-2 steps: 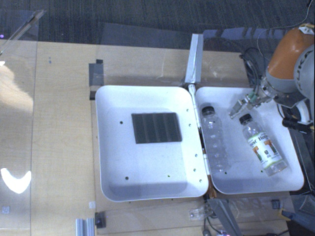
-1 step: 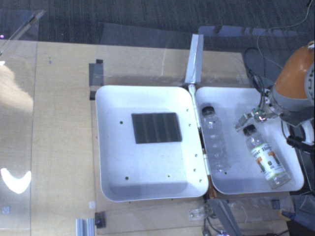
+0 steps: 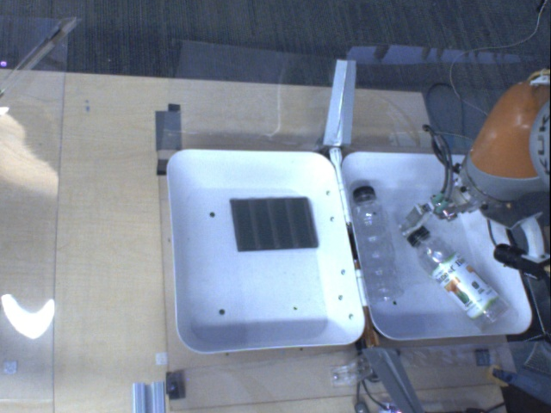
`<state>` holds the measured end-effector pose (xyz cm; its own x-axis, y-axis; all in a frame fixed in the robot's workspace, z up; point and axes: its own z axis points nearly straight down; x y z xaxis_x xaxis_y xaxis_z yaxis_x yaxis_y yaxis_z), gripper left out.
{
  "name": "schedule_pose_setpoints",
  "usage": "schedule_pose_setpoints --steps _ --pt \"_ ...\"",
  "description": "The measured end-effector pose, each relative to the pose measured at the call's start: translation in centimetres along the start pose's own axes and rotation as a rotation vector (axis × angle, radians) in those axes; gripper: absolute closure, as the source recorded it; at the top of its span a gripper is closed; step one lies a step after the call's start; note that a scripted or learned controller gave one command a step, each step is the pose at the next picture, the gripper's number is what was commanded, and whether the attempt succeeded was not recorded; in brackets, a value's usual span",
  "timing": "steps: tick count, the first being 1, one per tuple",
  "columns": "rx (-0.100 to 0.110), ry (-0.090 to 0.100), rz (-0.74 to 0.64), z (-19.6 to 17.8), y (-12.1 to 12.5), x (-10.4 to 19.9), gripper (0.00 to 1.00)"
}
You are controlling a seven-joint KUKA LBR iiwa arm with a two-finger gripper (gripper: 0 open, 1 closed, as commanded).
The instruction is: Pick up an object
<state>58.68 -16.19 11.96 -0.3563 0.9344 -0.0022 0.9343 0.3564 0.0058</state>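
In the right bin (image 3: 508, 321), gripper (image 3: 428, 214) hovers above the cap end of a clear plastic bottle with green-orange label (image 3: 458, 282); finger state unclear. Second clear cylindrical bottle (image 3: 376, 246) lies along left wall. Left bin (image 3: 189, 256) holds dark ribbed rectangular pad (image 3: 273, 224).

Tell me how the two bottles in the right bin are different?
The bottle by the divider lies straight along the bin's left wall and looks plain and see-through; the other bottle lies slanted toward the near right corner and wears a colourful label. The plain one lies apart from the gripper; the labelled one's cap end sits right beside it. Both are clear plastic, lying down, with dark caps.
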Motion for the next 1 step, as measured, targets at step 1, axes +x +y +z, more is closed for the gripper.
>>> schedule_pose_setpoints --steps 1 --pt "-0.006 -0.004 -0.012 2.97 -0.43 1.99 0.00"
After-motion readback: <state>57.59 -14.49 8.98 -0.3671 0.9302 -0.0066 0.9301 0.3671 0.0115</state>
